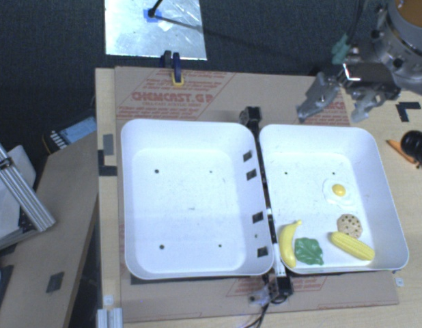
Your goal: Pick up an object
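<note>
Gripper [341, 103] above far rim of right white bin [375, 149], fingers spread, holding nothing. Candidates (yellow plastic banana [288, 243], fried-egg toy [337, 191]) lie in bin's near part. Pick not yet begun.

Even, bright light washes both white bins [190, 132] below the pincer [339, 100], which looks slightly blurred.

The bench [102, 183] is covered by a brown cardboard sheet [218, 91] with red print. Two shallow white bins are placed on it side by side: the left bin [132, 203] and the right bin [382, 183], touching at the middle. A yellow clamp [175, 70] is fixed at the far edge.
</note>
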You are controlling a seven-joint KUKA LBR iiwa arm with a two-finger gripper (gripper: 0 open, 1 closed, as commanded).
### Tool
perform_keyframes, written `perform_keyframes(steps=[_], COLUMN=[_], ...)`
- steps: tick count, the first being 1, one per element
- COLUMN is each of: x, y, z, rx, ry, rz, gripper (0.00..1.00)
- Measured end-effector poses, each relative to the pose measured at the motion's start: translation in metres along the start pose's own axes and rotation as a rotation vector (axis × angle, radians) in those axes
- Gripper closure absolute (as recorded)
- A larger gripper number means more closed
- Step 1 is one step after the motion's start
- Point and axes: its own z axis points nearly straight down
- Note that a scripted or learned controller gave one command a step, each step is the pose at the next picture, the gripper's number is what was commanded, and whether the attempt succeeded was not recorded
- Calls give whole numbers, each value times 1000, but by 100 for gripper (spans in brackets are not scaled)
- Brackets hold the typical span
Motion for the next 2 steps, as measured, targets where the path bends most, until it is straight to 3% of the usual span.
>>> perform_keyframes(steps=[1, 2], x=[-2, 82], y=[2, 22], z=[-7, 7], rx=[4, 11], ry=[-2, -1], rz=[0, -3], gripper=[100, 100])
